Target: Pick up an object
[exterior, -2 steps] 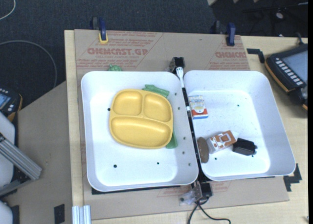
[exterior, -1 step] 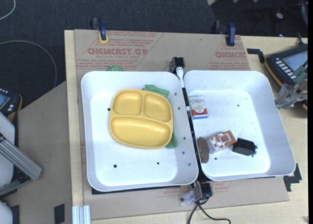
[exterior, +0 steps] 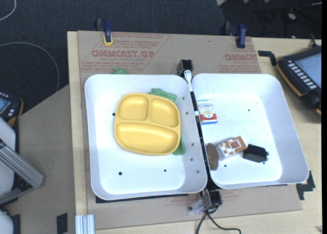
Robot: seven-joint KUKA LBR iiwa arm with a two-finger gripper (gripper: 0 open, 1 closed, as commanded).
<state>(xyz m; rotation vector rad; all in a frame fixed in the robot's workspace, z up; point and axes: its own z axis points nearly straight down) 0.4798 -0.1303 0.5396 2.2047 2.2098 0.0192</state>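
The yellow three-compartment plastic plate [exterior: 148, 124] lies in the left white bin [exterior: 102, 177], covering a green item [exterior: 164, 94] that pokes out at its far edge. In the right white bin [exterior: 276, 120] sit a small red-and-white packet [exterior: 207, 112], an orange-and-white wrapped packet [exterior: 232, 147], a brown oval piece [exterior: 211, 156] and a black block [exterior: 255, 153]. I cannot tell the state of the claw.

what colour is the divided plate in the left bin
Yellow: the divided plate in the left bin, seen in the camera view.
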